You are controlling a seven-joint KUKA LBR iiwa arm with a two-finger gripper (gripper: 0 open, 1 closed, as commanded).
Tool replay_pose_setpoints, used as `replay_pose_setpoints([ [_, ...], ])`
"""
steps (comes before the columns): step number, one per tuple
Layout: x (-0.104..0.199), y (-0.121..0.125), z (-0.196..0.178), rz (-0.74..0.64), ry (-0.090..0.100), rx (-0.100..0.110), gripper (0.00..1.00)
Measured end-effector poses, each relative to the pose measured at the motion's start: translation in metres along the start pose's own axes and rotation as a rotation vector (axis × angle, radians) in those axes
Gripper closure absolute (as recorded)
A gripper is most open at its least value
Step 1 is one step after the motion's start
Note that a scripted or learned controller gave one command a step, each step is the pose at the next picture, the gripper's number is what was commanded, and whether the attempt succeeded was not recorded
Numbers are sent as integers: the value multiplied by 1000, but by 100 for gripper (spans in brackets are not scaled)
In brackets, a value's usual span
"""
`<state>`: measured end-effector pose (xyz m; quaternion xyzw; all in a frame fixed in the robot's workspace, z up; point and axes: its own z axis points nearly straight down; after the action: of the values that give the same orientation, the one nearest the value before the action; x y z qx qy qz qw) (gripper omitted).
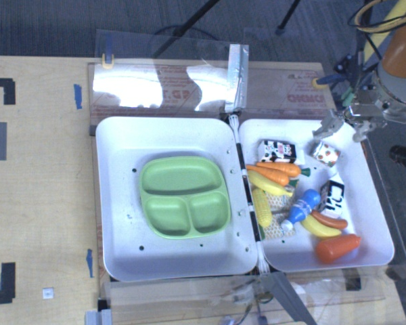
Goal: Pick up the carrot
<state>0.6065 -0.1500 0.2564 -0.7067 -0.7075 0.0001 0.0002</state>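
Pale wood covers the table [40,202], marked with black squares and small blue tape strips along its far-left part. Two shallow white bins sit side by side on it: the left bin [115,202] holds a green divided plate [185,196], and the right bin [375,208] holds a jumble of toys. Behind the bins a clear plastic sheet [162,80] stands against brown cardboard [284,93], and beyond that lies dark grey carpet [122,5] crossed by black stand legs.

The tool [344,122] hangs over the far right corner of the right bin, its two fingers apart with nothing between them. Just below it lies a small white ball with red marks [326,154]. The carrot [279,172] lies further to the lower left of the tool, well apart from it, beside a black-and-white cow toy [277,151] and above a yellow corn cob [262,205]. Below the tool sit a blue bottle [302,207], a banana [320,225] and a red-orange pepper [337,246] near the bin's front edge.
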Motion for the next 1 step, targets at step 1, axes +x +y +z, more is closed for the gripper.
replay_pose_setpoints([
  [1, 26, 24, 128, -127, 0, 1, 0],
])
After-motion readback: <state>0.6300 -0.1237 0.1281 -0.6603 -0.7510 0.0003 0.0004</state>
